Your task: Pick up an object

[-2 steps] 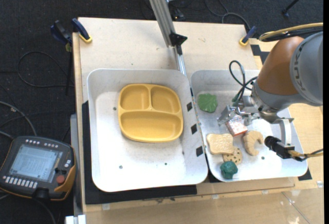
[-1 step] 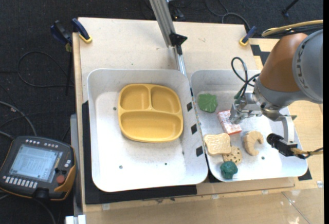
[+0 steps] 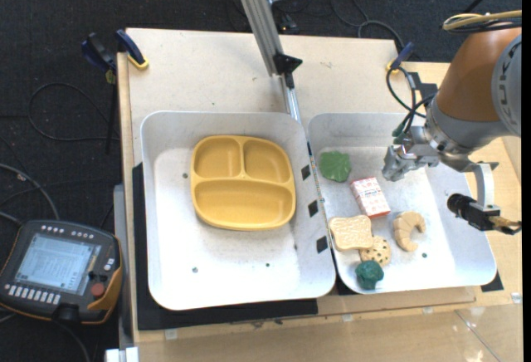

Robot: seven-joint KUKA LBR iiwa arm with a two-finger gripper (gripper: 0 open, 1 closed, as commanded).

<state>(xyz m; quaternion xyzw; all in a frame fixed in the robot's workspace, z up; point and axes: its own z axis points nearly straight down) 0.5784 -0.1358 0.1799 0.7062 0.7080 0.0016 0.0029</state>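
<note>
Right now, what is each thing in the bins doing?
Yellow divided tray: flat in left bin, nothing in it.
Green leaf: lying loose.
Red-and-white box: lying flat.
Toast slice: lying flat, touching cookie.
Croissant: lying loose.
Gripper: above right bin.

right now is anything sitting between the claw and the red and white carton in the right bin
Nothing visible does. The claw hangs over bare bin floor, up and to the right of the red and white carton. The green leaf lies off to the left, the croissant below.
</note>
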